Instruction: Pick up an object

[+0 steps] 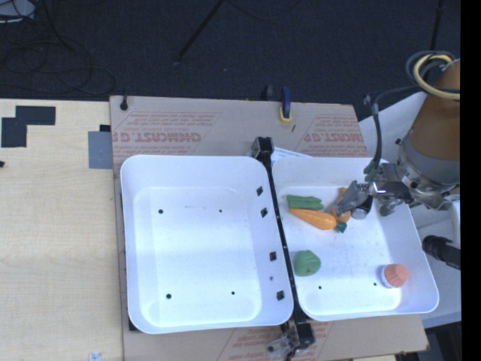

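In the right bin point(409, 295) lie a green pod-shaped toy point(304, 201), an orange carrot-like toy point(314, 218), a round green toy point(306, 262) and a pink-orange round toy point(394, 275). My gripper point(347, 204) reaches in from the right and sits low at the carrot toy's right end, just right of the green pod. A small teal piece point(340, 228) shows just below the gripper tip. The arm's grey wrist and orange band rise at the right edge.
The left bin point(135, 201) sits beside the right one, with a black divider rail point(272, 224) between them. Both rest on a cardboard sheet point(195, 130). A blue-and-yellow clamp point(285, 105) holds the cardboard's far edge. Cables hang near the arm.
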{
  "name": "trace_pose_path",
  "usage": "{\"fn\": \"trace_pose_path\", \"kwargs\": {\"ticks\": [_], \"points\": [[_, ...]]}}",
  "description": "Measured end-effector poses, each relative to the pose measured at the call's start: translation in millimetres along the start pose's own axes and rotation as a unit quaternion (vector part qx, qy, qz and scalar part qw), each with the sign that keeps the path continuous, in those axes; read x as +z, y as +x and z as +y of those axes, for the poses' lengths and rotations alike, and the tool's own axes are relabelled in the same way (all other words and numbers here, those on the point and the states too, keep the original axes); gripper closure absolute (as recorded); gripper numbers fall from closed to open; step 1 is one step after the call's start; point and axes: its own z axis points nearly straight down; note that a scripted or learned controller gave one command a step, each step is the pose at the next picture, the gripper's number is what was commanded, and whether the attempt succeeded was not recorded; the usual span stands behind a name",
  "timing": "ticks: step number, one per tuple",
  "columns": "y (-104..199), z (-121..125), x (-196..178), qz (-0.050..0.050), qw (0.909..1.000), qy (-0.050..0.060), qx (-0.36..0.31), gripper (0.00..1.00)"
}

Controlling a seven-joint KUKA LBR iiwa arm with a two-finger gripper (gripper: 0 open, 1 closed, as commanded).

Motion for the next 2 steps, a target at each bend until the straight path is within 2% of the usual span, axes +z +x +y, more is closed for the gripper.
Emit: {"fn": "trace_pose_path", "kwargs": {"ticks": [1, 2], "points": [[-6, -58, 133, 0.002, 1.0, 0.009, 0.002, 0.0], [-38, 6, 190, 0.0, 1.0, -0.001, 0.001, 0.0]]}}
